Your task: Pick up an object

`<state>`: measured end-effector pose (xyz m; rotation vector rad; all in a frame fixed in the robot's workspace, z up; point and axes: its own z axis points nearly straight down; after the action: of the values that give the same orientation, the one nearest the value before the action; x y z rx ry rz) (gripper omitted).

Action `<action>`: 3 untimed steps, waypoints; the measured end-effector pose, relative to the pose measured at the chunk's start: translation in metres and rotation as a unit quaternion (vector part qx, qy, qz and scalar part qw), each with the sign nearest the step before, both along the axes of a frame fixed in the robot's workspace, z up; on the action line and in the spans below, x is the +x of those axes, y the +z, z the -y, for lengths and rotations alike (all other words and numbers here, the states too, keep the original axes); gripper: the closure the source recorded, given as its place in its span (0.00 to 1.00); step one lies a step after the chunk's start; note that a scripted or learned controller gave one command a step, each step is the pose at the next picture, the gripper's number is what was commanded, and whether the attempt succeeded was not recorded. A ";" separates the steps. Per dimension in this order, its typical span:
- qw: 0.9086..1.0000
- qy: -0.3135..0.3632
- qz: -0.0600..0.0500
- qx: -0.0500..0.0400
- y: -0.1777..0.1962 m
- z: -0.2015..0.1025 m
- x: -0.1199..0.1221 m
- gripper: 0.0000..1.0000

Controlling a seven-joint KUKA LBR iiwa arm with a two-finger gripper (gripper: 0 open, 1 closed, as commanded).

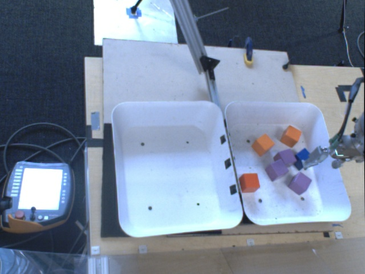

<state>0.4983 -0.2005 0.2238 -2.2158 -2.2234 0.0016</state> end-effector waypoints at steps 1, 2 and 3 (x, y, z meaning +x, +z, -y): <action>1.000 0.000 0.002 -0.001 0.002 0.000 0.001 0.00; 1.000 -0.001 0.000 0.000 -0.050 0.009 0.005 0.00; 1.000 -0.001 0.000 0.000 -0.112 0.009 0.008 0.00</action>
<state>0.5067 -0.2098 0.1116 -2.2167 -2.2219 0.0020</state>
